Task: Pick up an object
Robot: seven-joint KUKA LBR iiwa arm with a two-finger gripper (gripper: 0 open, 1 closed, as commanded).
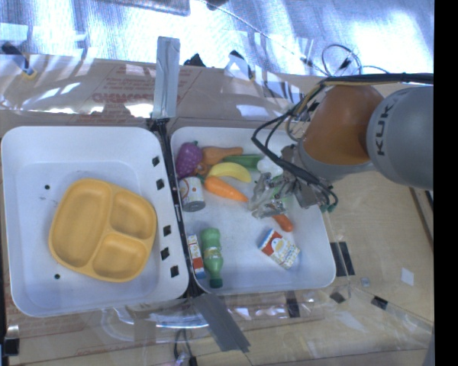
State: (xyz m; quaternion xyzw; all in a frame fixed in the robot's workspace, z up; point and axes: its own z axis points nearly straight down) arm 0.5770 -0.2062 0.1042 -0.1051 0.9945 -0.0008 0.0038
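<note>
My gripper [266,201] hangs low in the right bin [313,269], just right of an orange carrot [225,190] and a yellow banana [229,171]. A small orange-red piece [284,223] lies just below and right of it. Further back sit a purple grape bunch [188,158], an orange-brown piece [220,155] and a green vegetable [246,161]. A small can [191,194], a green bottle [211,257], a slim red packet [193,254] and a white and orange carton [278,248] lie nearer the front.
The left bin [23,174] holds a yellow divided plate [101,229]. A grey taped divider [166,75] runs between the bins. Black cables [290,120] loop from the arm's orange wrist band [337,124] over the right bin's back edge.
</note>
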